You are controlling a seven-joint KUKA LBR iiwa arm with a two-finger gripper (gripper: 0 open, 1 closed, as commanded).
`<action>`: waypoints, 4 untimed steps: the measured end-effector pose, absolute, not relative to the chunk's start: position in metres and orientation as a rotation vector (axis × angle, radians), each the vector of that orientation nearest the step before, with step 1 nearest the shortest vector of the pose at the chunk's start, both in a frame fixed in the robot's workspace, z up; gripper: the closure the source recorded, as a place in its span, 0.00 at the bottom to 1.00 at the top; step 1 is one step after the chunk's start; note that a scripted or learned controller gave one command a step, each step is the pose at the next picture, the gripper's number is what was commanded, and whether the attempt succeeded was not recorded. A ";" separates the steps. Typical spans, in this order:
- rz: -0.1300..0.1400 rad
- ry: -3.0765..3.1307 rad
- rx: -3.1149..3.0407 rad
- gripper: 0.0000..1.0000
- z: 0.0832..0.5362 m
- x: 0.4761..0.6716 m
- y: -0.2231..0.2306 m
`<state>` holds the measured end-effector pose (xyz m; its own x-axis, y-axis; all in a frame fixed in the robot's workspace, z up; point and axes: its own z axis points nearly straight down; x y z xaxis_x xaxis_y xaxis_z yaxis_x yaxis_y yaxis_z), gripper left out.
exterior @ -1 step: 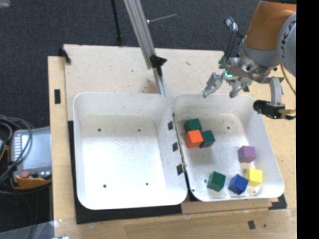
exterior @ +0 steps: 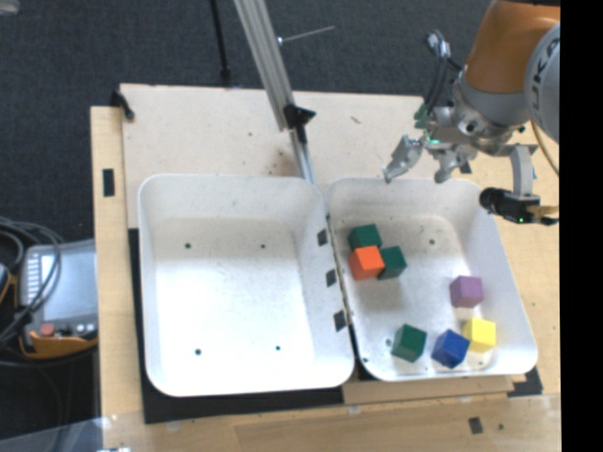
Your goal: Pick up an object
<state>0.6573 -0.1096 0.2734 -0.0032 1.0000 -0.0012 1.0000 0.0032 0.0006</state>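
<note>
Camera view showed my claw (exterior: 421, 166) spread wide and holding nothing, hanging over the rim of the right bin (exterior: 499, 252) at about twelve o'clock. The blocks lay below toward six: an orange cube (exterior: 366, 261) touching two green ones mid-bin, others along the bottom edge. I judged myself at the approach step; next I needed to descend squarely over one block.

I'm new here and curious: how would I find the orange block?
Look in the right-hand white bin, toward its upper left. Three blocks huddle there; the orange block sits between two dark green blocks, the only orange one.
</note>
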 end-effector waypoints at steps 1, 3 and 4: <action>-0.008 2.223 2.223 0.00 0.212 0.652 -0.107; -0.005 2.217 2.226 0.00 0.111 0.657 -0.112; 0.005 2.209 2.226 1.00 0.126 0.659 -0.112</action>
<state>0.6592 -0.1125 0.1259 0.0080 1.0000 -0.0015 0.9999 -0.0080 0.0062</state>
